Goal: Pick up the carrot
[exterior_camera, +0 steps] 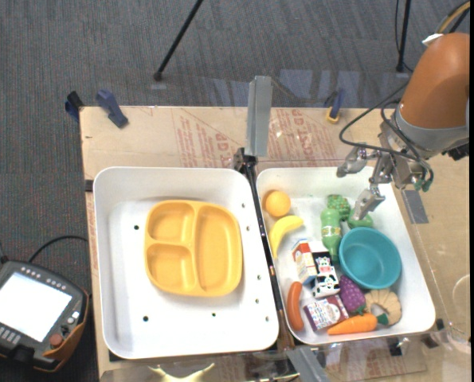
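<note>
The carrot (353, 323) is orange with a green top and lies flat at the front edge of the right bin (422, 285), pointing left. My gripper (361, 186) hangs over the back of that bin, above the green bottle (331, 228) and the teal bowl (370, 257), far behind the carrot. Its fingers are spread apart, open, with nothing between them.
Around the carrot crowd a pink packet (324, 313), purple grapes (352, 293), a tan cookie (384, 303) and a red sausage (295, 305). Further back are a banana (284, 231), an orange (277, 203) and small cartons (315, 265). The left bin (117, 213) holds a yellow divided plate (193, 247).
</note>
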Action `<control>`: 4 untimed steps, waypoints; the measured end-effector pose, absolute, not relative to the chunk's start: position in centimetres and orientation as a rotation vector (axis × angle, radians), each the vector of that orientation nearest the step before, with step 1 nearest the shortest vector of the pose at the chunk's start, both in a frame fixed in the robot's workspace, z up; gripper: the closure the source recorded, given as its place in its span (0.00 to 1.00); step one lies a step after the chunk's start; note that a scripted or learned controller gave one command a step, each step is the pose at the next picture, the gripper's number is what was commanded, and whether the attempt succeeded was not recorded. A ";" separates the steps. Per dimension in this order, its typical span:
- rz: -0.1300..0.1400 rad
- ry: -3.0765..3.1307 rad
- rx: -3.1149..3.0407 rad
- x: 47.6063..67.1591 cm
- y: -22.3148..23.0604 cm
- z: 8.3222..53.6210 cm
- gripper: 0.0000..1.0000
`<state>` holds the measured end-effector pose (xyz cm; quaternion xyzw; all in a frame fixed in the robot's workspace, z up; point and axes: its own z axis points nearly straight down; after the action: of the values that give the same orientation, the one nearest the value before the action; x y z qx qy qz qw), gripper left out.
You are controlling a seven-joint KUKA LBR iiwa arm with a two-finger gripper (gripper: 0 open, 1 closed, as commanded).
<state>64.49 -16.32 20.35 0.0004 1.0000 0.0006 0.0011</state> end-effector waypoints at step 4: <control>-0.012 3.062 -0.636 51.1 -21.1 34.6 1.00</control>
<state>51.11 -21.08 34.64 -0.2033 0.9791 -0.0038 0.0074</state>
